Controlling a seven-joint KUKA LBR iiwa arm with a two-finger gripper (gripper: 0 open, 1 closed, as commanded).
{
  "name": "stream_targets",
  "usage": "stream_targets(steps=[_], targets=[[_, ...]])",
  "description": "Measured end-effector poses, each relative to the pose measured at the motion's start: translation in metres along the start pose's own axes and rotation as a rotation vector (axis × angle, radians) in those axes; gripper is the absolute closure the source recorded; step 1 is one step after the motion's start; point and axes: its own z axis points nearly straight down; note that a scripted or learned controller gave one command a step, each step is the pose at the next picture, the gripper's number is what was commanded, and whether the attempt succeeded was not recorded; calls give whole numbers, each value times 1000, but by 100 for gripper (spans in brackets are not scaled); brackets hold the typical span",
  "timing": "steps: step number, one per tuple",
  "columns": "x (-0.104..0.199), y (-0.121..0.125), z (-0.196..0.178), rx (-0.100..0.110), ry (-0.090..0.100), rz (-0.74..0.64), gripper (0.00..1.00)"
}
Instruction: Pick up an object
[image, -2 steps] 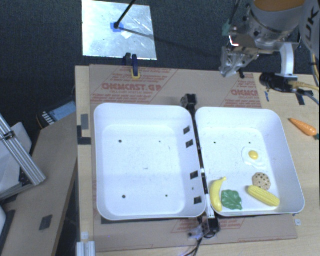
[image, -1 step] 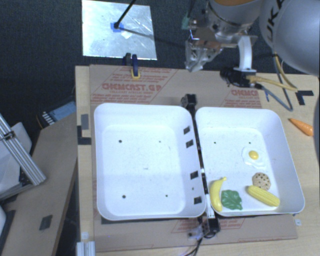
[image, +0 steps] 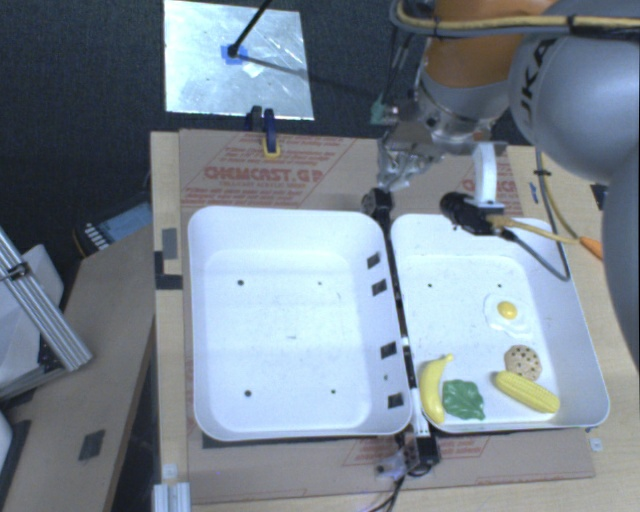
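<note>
Pre-grasp step, nothing picked. Gripper (image: 400, 172) hangs above the far end of the divider between the bins; can't tell its state. All targets sit well toward the camera from it, in the right bin (image: 575, 330): fried egg (image: 507, 311), cookie (image: 522, 360), corn (image: 526, 392), banana (image: 433, 388), green leaf (image: 463, 399). Next: travel there, descend. Egg has the most open floor; corn and banana crowd the walls.

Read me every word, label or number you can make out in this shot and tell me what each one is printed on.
"CHEMCAST GP", red print on the brown sheet under the bins; the last letters are uncertain.
Fainter red lines of print on the same sheet: too small to read.
Dark letters on the grey arm: cut off, unreadable.
</note>
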Motion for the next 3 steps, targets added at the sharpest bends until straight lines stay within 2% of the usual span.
stream_targets(steps=[1, 2, 3], targets=[[82, 11, -82, -10, 5, -10, 100], [165, 0, -87, -1, 4, -11, 100], [163, 10, -208, -14, 5, -5, 100]])
